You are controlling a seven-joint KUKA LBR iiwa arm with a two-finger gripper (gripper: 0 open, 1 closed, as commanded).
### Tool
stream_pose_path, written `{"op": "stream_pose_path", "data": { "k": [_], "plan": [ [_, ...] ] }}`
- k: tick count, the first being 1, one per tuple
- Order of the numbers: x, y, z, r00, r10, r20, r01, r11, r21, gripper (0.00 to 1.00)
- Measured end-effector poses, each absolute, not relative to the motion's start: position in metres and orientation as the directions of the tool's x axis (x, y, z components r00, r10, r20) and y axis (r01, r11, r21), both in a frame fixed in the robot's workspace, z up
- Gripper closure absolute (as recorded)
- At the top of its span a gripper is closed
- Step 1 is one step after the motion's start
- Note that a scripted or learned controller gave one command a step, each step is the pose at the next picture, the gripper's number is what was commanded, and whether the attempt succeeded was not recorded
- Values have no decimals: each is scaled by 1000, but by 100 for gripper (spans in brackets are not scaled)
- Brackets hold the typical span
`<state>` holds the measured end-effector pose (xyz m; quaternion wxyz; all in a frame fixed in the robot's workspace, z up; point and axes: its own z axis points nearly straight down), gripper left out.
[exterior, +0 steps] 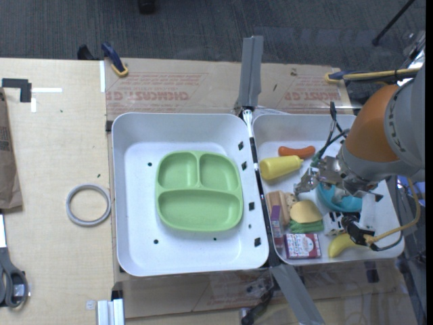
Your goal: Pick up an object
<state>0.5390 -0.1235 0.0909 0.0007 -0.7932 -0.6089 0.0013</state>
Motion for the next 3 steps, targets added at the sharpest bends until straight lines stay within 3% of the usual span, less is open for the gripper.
{"op": "stream_pose_path", "data": {
  "k": [1,2,3],
  "plan": [
    [586,-102,91,355,935,-2,935,-355,-3,0],
    [542,-145,91,407,913,-1,913,-407,-3,0],
    [545,-155,93,361,932,1,932,-361,-4,0]
  ]
}}
